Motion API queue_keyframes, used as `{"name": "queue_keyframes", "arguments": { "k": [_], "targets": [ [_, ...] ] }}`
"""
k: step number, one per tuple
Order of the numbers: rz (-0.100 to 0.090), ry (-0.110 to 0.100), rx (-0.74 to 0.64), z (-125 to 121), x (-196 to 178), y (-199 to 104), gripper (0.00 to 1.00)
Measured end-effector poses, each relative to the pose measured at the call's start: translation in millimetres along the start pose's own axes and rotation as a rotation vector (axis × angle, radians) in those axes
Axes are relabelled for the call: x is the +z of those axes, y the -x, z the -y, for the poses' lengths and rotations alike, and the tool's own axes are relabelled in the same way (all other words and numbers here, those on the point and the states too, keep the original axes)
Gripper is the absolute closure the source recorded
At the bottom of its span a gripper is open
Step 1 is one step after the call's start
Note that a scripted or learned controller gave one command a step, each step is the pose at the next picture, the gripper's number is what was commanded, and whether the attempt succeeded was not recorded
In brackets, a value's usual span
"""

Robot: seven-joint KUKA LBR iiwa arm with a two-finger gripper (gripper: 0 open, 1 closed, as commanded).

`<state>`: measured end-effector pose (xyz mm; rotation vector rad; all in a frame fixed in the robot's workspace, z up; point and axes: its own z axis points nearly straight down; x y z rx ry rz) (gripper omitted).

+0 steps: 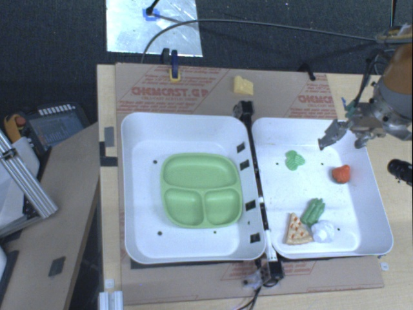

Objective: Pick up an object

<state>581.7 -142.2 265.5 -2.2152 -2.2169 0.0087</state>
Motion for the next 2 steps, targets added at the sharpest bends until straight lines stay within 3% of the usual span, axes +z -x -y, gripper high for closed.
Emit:
{"name": "queue_keyframes", "arguments": {
  "k": [1, 2],
  "targets": [
    [0.002, 0.011, -0.002, -2, -6, 0, 0.0],
    [0.001, 0.008, -0.001, 3, 37, -3, 0.0]
  ]
}}
